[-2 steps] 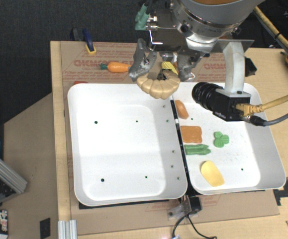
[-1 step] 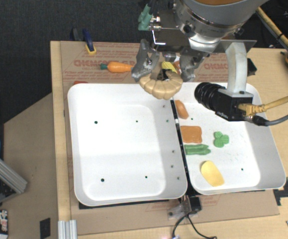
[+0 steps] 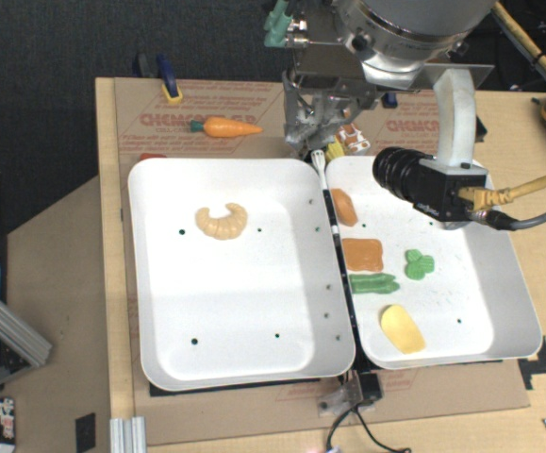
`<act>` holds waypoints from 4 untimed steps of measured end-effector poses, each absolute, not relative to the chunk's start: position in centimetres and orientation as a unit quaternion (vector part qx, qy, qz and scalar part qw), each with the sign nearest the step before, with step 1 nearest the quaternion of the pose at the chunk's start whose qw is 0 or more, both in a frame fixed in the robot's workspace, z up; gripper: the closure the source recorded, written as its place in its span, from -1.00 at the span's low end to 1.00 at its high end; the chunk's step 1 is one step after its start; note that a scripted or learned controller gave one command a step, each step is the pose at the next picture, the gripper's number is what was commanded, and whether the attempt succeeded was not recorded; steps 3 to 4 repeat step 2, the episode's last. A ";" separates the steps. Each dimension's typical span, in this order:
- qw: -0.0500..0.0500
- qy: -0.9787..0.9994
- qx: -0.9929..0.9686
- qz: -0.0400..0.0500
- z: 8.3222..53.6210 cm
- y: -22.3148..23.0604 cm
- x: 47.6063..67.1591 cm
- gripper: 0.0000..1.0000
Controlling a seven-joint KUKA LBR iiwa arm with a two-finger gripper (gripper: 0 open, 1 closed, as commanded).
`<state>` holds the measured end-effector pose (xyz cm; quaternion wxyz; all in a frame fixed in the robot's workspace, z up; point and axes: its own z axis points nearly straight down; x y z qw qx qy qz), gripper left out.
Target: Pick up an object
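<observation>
Notice your gripper [image 3: 318, 132] hovers past the bins' far edge, where they meet; whether it's spread, you cannot tell. Pickable pieces crowd the right bin [image 3: 499, 281]: sausage [image 3: 343, 207], toast [image 3: 362, 254], beans [image 3: 372, 283].

Two white bins [image 3: 159, 347]; one croissant [image 3: 222, 221]; one carrot [image 3: 227, 127].

Both bins [image 3: 159, 281] are seen as plain white w/ small dark dots. Tan croissant [image 3: 222, 221] in left bin — in right bin, orange sausage [image 3: 344, 208], orange-brown block [image 3: 363, 254], green pod [image 3: 373, 284], green lump [image 3: 418, 265], yellow piece [image 3: 402, 329]. Orange carrot [image 3: 227, 128], green-tipped, on brown cardboard [image 3: 122, 159] w/ red lettering.
</observation>
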<state>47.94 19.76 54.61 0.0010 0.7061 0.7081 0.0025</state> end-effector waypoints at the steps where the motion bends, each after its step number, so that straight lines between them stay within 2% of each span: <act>1: -0.001 0.708 0.706 -0.001 53.4 22.6 47.9 1.00; 2: 0.001 0.701 0.713 -0.001 53.6 7.6 47.9 1.00; 4: 0.001 0.701 0.713 -0.001 53.6 7.6 47.9 1.00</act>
